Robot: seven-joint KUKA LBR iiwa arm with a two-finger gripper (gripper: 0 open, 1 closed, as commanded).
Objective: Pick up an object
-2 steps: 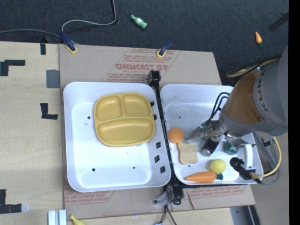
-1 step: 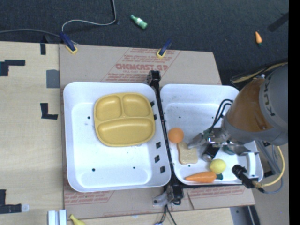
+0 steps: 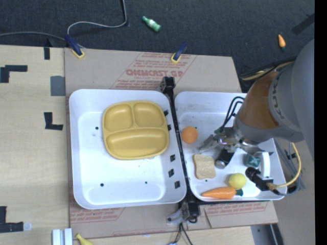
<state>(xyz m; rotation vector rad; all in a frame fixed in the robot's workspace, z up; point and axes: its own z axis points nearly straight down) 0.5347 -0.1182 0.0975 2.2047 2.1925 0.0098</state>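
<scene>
A dark carpeted floor lay behind the bench, and a sheet of printed cardboard (image 3: 153, 73) covered the benchtop under two shallow white bins set side by side. The left bin (image 3: 87, 152) held a yellow plate (image 3: 136, 129) with three compartments, lying flat near its upper middle. The right bin (image 3: 204, 103) held the small things: a round orange ball (image 3: 189, 135) near the divider, a pale slice of bread (image 3: 204, 166) with a browner crust just below it, a carrot (image 3: 219, 192) lying lengthwise along the front wall, and a yellow lemon (image 3: 237, 180) just above the carrot's thick end. The grey arm with its orange band (image 3: 258, 106) reached in from the right and hung low over the right bin. Its gripper (image 3: 220, 146) sat between the ball and the lemon, just beside the bread's upper right corner; whether it was spread or pressed together could not be told, and nothing was seen pinched in it.
</scene>
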